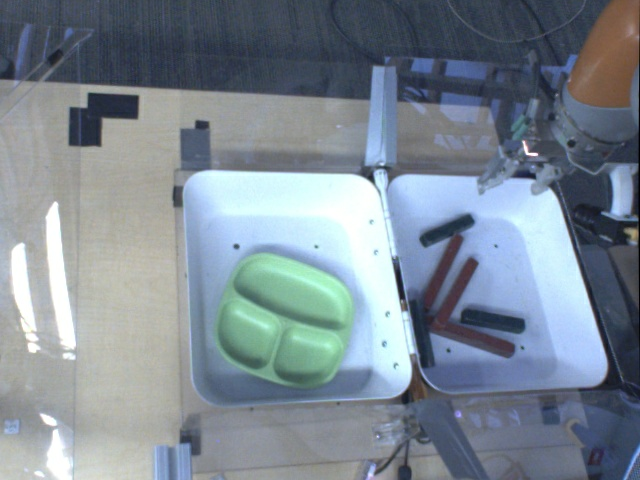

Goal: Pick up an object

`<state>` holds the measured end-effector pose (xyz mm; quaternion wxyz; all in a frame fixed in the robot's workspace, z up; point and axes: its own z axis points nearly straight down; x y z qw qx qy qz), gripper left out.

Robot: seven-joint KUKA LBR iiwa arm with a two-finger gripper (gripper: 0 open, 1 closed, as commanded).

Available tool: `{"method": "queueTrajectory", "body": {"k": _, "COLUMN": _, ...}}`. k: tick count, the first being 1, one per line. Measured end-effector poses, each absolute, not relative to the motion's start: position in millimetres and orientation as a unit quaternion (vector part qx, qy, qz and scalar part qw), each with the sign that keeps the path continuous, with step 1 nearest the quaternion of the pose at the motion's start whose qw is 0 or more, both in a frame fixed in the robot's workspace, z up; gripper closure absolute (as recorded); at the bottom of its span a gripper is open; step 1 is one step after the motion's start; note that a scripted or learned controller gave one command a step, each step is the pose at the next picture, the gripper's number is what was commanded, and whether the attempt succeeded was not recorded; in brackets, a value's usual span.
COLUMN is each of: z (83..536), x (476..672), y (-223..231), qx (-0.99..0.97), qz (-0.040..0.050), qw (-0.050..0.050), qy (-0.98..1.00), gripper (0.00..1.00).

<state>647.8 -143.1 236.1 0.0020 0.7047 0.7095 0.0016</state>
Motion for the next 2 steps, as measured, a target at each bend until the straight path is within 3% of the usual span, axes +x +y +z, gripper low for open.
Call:
{"method": "queueTrajectory", "body": {"k": 1, "z": 122, "x": 639.9, "y": -130, "qx": 0.7, "qz": 0.0013, "qw": 0.002, "qy": 0.714, "gripper": 0.0}}
{"method": "queueTrajectory", "body": {"k": 2, "z": 90, "x": 585.1, "y": -96, "qx": 0.672, "qz": 0.0041, "qw": 0.005, "qy": 0.741, "gripper": 0.0}}
